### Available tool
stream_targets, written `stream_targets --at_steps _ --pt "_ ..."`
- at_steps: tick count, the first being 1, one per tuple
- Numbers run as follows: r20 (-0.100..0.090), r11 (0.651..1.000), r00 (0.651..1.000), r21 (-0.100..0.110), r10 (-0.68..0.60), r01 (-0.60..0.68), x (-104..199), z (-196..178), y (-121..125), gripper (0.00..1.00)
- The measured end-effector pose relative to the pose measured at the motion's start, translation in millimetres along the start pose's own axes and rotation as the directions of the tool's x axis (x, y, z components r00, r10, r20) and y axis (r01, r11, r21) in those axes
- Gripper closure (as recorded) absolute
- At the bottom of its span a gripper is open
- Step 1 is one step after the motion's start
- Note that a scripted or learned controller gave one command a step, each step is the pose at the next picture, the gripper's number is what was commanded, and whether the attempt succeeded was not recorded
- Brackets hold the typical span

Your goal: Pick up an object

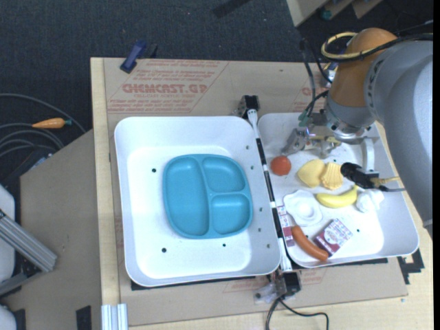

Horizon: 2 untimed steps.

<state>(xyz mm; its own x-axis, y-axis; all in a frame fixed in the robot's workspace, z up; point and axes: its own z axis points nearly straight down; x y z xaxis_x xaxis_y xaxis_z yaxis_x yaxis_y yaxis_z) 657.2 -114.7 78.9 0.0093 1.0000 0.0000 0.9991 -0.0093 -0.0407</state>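
Note:
My gripper (pixel 309 140) hangs low over the far part of the right bin (pixel 402 229), below the orange band of the arm. Just in front of it lie a small red tomato (pixel 280 164), a yellow lump (pixel 311 172) and a ridged yellow piece (pixel 332 177). Nearer the front are a banana (pixel 337 199), a white fried-egg toy (pixel 303 209), a red-brown sausage (pixel 309 245) and a red-and-white packet (pixel 335 233). I see nothing held in the gripper.
The left bin (pixel 134 150) holds a blue divided plate (pixel 207 194). A black clamp (pixel 250 105) sits at the far end of the wall between the bins. The grey arm body (pixel 409 108) covers the right bin's far right. Cables lie left of the bench.

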Motion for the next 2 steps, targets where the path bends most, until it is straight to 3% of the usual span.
stream_targets --at_steps 1,2 --pt "0.000 1.000 1.000 -0.017 -0.005 0.005 20.0 -2.1 -6.6 0.00" --pt "-0.002 1.000 1.000 0.004 -0.001 0.001 18.8 -0.1 -0.3 0.00"
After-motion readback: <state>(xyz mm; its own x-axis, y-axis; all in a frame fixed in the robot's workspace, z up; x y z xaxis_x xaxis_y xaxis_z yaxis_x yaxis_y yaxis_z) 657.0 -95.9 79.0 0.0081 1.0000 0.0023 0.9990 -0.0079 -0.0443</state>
